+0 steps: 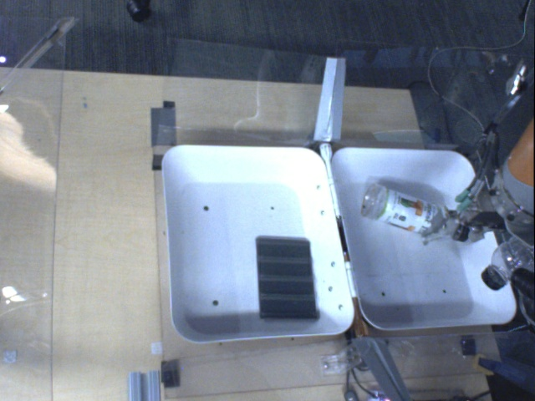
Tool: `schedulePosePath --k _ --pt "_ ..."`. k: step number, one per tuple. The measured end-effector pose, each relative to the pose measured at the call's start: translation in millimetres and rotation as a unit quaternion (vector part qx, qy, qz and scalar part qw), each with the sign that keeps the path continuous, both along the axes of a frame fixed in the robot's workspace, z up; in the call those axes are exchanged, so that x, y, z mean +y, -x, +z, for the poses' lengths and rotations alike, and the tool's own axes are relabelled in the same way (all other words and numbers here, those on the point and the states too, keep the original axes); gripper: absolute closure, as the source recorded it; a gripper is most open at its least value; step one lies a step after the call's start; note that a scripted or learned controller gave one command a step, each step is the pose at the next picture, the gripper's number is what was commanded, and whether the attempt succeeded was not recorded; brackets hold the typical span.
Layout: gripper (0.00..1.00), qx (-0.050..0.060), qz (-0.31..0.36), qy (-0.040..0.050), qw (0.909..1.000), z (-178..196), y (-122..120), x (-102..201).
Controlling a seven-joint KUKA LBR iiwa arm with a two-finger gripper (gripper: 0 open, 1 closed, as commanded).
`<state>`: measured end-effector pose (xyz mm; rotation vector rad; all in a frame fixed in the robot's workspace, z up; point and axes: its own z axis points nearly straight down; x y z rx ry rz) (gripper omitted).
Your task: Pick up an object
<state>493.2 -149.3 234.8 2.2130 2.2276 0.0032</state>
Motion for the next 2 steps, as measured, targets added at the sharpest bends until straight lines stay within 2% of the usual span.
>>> schedulePosePath --k 1,2 --pt "0.0 0.0 0.04 0.0 0.9992 -91 -63 10" --pt "0.0 0.002 0.116 -0.0006 0.9933 -147 -119 -6"
